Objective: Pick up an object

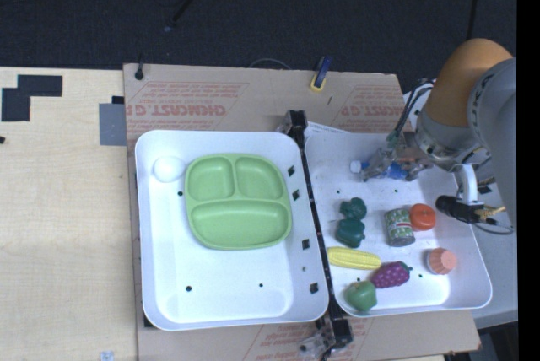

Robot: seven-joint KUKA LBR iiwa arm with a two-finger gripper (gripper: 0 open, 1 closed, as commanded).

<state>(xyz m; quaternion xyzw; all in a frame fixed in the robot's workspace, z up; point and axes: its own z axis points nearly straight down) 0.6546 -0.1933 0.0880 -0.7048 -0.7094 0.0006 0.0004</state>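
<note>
Small blue-and-white object (390,171) lies in the right bin (472,288), near its back edge, right under my gripper (384,163). Shape is too blurred to name. Can't tell if my jaws are apart or together, or if they touch it; wrist and cables cover them.

Rest of the right bin: two dark green pepper-like pieces (351,220) mid-floor, a tin can (398,227) w/ an orange-red round fruit (422,217) touching it, a yellow corn cob (353,258), purple grapes (391,274), a green apple (361,295) at the front edge, a pink cupcake-ish thing (440,261) toward the right edge.

Left bin (169,300) carries a light green divided plate (237,201), glossy plastic, 3 compartments, plus a white ball (168,169) at its back-left corner.

Both bins sit on brown printed cardboard (211,102) over a pale wood bench (59,250); dark carpet behind.
</note>
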